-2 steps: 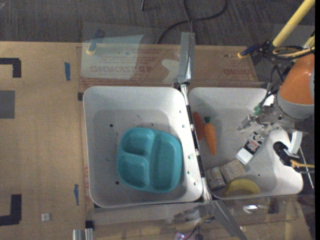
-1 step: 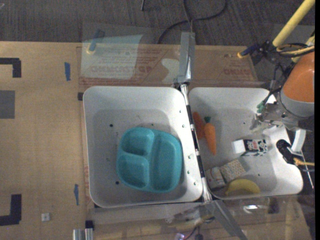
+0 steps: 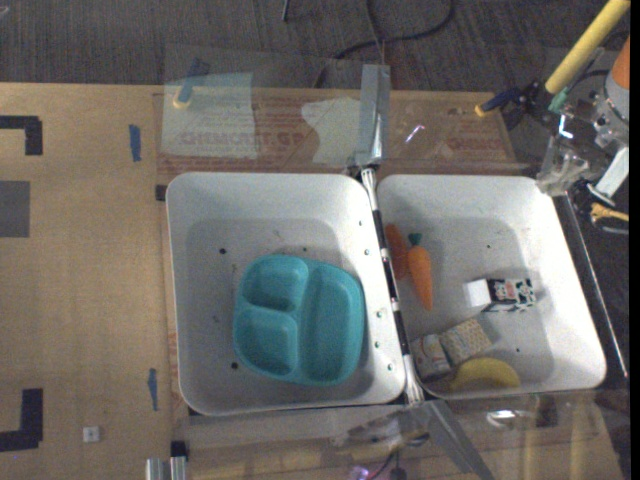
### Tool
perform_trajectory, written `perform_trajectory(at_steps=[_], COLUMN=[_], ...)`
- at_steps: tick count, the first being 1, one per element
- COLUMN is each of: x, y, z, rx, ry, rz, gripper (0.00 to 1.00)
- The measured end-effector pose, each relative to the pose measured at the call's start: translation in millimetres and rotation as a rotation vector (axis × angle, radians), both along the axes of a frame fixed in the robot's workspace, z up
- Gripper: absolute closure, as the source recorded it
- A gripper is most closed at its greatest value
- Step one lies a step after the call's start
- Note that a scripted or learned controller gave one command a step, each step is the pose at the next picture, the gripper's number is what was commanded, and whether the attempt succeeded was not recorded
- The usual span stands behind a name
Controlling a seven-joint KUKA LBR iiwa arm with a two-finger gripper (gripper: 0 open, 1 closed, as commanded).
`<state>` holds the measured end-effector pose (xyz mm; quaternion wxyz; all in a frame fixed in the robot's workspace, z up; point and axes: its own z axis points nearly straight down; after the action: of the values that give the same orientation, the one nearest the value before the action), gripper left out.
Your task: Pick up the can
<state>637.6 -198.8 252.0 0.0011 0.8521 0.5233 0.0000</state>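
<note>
Right bin (image 3: 560,363): can (image 3: 452,346), label writing unreadable.

A light wooden bench (image 3: 80,298) with black and blue tape marks meets dark grey carpet (image 3: 150,18) crossed by black cables (image 3: 400,8).

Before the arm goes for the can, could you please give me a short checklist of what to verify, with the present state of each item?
1. Can located: it seems to be the small object lying on its side in the right bin, near the front-left corner at, but it is blurry. Cannot tell.
2. Can upright: it lies on its side. Not ok.
3. Room around the can: the banana lies right against it, and the bin's dividing wall is close. Not ok.
4. Other items apart from the can: carrot and small carton lie clear of it. Ok.
5. Arm over the bin: it sits beyond the right bin's far-right corner. Not ok.
</note>
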Motion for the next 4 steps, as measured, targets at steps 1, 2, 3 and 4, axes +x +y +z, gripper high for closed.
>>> perform_trajectory(at_steps=[1,2,3,4], x=[-20,-70,-31,-21], y=[-2,24,39,63], z=[-3,91,34,0], rx=[0.002,0.001,0.002,0.003], ry=[0.003,0.001,0.004,0.004], rz=[-0.095,-0.396,-0.464,-0.315], gripper=[1.0,1.0,1.0,1.0])
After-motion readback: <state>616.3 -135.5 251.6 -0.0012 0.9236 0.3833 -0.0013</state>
